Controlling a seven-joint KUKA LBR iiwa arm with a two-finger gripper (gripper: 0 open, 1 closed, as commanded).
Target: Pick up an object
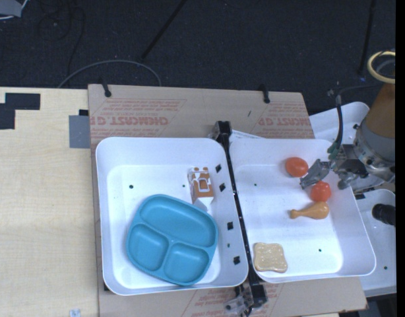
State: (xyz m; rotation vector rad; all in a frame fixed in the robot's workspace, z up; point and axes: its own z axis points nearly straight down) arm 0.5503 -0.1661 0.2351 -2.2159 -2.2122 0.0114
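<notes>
blue tray (171,240): smooth moulded plastic with three compartments, lying well left of the fingers in the left bin (110,177)
orange-and-white block (202,182): small and boxy, sitting just above the tray, far left of the fingers
toast slice (270,257): flat, pale and grainy, resting below and left of the fingers in the right bin (351,259)
orange ball (296,166): round and glossy, lying just left of the fingers
drumstick (310,211): tan, tapered, lying just below them
red ball (320,191): small, slick sphere sitting just under the fingers
gripper (324,172): fingers are hanging spread, clasping nothing
risk: closing on a round, slippery ball is likely squirting it sideways, or nudging the drumstick
</notes>
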